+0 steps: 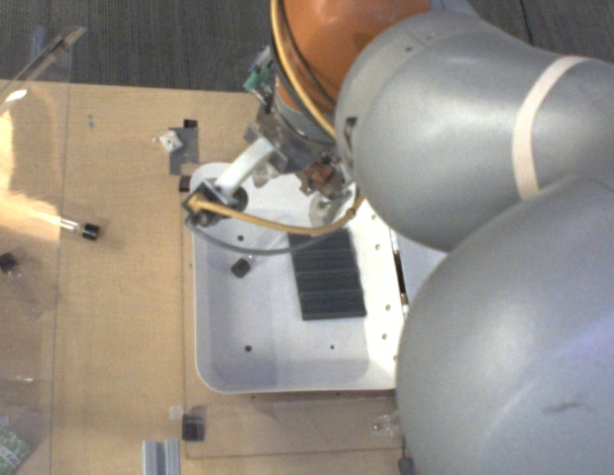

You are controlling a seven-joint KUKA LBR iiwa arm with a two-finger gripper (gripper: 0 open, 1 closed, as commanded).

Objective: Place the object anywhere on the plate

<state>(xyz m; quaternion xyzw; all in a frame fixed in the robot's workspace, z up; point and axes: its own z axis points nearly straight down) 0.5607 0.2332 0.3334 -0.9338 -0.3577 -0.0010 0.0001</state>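
Observation:
A dark ribbed rectangular slab lies flat in the white bin, just right of its middle. To its left, a small black piece rests on the bin floor. My gripper hangs over the far end of the bin, just beyond the slab's far edge. The bulky grey arm and its orange band hide much of the gripper. Nothing can be seen held in it. The arm also covers the bin's right side and everything further right.
The bin's near left part is bare white floor with a few small dark specks. On the wooden bench to the left lie a thin rod with a black tip and a small dark knob. Small brackets stand at the bin's left corners.

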